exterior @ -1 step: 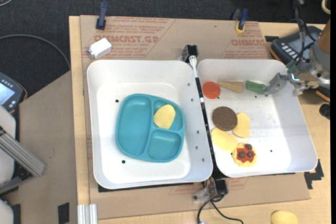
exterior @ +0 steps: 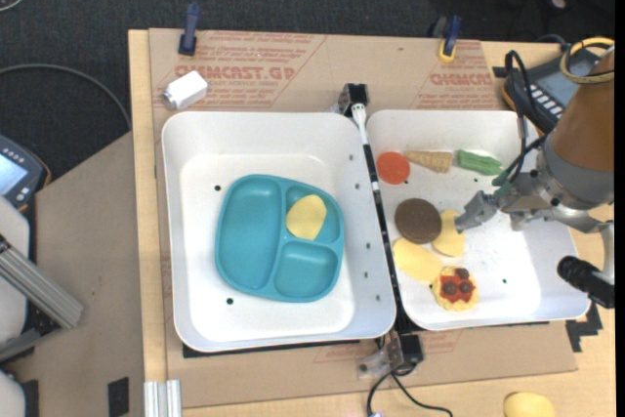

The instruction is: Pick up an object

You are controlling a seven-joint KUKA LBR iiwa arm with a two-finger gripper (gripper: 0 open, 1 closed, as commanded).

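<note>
The right bin (exterior: 522,293) holds several toy foods: an orange disc (exterior: 393,168), a beige cone (exterior: 430,160), a green piece (exterior: 479,161), a brown round cookie (exterior: 418,220), two yellow slices (exterior: 417,259) and a small pizza-like piece (exterior: 455,287) with red topping. My gripper (exterior: 476,212) hangs low over the middle of this bin, just right of the cookie and above the smaller yellow slice (exterior: 450,239). I see nothing clearly held. In the left bin (exterior: 195,308) lies a blue divided plate (exterior: 256,234) with a yellow piece (exterior: 306,216) in its upper right compartment.
A black divider strip (exterior: 369,173) runs between the bins. On the cardboard behind the left bin sits a small white block (exterior: 186,90). Clamps (exterior: 188,17) hold the board's far edge. Cables and a black device (exterior: 535,95) crowd the right bin's far right corner.
</note>
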